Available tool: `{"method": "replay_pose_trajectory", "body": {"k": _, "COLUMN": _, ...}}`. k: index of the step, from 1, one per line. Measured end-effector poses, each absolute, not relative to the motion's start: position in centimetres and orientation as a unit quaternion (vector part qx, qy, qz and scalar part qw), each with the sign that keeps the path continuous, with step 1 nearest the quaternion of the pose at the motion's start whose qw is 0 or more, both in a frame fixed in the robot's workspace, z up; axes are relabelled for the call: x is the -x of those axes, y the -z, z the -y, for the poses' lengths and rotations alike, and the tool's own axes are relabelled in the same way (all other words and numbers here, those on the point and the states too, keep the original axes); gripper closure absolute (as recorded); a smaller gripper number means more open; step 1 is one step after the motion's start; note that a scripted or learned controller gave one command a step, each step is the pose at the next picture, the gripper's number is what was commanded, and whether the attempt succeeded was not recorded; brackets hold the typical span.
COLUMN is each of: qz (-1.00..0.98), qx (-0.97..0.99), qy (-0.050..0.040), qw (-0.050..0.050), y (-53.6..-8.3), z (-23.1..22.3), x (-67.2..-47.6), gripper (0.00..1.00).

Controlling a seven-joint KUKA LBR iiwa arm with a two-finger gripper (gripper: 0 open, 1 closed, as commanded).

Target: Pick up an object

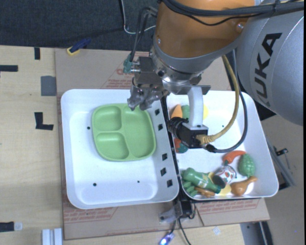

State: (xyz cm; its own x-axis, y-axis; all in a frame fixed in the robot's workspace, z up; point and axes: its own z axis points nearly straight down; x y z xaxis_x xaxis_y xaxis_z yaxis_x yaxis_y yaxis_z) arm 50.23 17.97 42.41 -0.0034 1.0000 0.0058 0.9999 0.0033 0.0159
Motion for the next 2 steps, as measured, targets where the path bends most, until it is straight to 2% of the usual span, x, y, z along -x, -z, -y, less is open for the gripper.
{"method": "replay_pose_trajectory", "body": {"k": 1, "qz": -0.707, "qx": -0.707, "qy": 0.0093, "qw": -0.005, "y": -9.8, "z": -17.1, "x": -47.8, "gripper": 1.00}}
{"method": "replay_pose_trajectory", "body": {"k": 2, "qz": -0.706, "qx": -0.708, "qy": 0.0005, "qw": 0.001, "y": -12.8, "z": -10.9, "x": -59.1, "gripper": 1.00}}
